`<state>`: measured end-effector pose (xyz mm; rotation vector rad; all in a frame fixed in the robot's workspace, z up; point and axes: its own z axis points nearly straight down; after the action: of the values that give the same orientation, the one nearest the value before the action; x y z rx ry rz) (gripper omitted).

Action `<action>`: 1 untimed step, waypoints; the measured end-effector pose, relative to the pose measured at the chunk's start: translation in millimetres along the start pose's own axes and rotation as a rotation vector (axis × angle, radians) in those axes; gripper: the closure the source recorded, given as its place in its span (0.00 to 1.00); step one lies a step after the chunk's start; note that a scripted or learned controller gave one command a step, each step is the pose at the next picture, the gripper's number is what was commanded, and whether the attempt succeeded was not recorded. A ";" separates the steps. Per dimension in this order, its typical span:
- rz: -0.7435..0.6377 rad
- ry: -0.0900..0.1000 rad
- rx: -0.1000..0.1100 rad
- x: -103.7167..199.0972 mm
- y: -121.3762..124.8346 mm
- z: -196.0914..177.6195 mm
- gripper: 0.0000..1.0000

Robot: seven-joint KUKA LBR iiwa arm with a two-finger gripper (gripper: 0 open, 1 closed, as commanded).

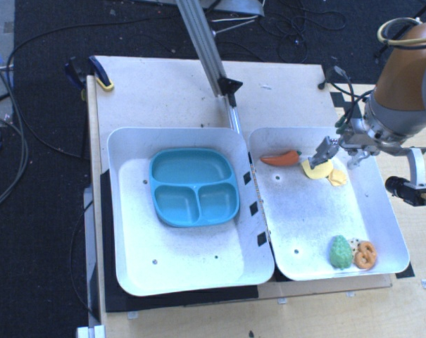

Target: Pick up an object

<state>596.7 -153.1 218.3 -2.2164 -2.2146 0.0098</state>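
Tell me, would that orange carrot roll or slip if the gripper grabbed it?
The carrot looks like a smooth, tapered toy, so it could well squirt out of a pinch near its thin end. Lying on its side on the flat bin floor, it would probably roll if nudged. It seems small and light.

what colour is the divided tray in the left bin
Light blue tray, seen best in the camera view.

Bins (128, 189): smooth white plastic, faintly speckled.
Divided tray (195, 187): smooth blue plastic, slight sheen.
Bench (163, 90): pale, matt board.
Pole (198, 27): brushed grey metal.
Arm band (403, 69): glossy orange.
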 end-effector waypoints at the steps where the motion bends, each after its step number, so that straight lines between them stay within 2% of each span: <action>1: -0.002 -0.002 -0.010 0.3 2.5 -5.6 0.00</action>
<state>599.3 -152.9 223.9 -2.2201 -2.2229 0.0002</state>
